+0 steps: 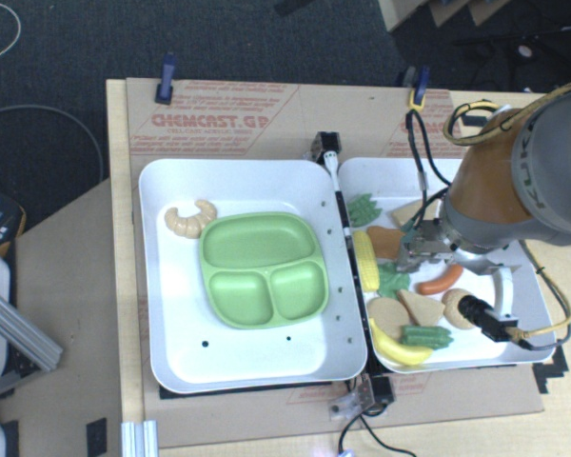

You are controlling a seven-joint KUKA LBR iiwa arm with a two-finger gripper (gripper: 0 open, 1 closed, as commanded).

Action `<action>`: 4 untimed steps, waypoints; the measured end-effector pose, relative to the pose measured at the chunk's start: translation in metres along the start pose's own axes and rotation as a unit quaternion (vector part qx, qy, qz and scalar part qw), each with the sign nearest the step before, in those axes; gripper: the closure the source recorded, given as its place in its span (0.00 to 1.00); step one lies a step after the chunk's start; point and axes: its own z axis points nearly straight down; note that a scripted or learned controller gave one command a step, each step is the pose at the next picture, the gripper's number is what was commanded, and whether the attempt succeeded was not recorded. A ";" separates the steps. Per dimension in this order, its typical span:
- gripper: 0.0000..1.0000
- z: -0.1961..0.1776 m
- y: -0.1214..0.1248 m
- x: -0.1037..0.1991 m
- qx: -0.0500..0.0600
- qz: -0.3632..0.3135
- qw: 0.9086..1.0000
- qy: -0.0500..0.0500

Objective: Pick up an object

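Note:
My gripper [417, 253] reaches down into the right bin [523, 350], among a pile of toy food. Around it lie a corn cob [366, 260], a green leafy piece [364, 208], a brown piece [384, 242], a red sausage [440, 280], a banana [396, 347], a green bean pod [425, 335] and tan bread slices [388, 312]. The wrist hides the fingertips. In the left bin [171, 350] sit a green divided plate [264, 268] and a tan croissant [190, 218].
The arm's grey body and orange band [490, 174] overhang the right bin's far half. A black clamp [327, 146] sits on the divider between the bins. Blue clips [166, 78] hold the cardboard base at the back.

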 end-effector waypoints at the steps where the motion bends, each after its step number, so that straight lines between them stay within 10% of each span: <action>1: 1.00 -0.093 0.016 0.100 -0.002 -0.006 1.000 0.004; 2: 1.00 -0.203 -0.015 0.172 -0.001 -0.004 1.000 0.004; 3: 1.00 -0.163 -0.065 0.176 0.007 -0.001 1.000 0.002; 4: 1.00 -0.158 -0.064 0.185 0.005 -0.001 1.000 0.002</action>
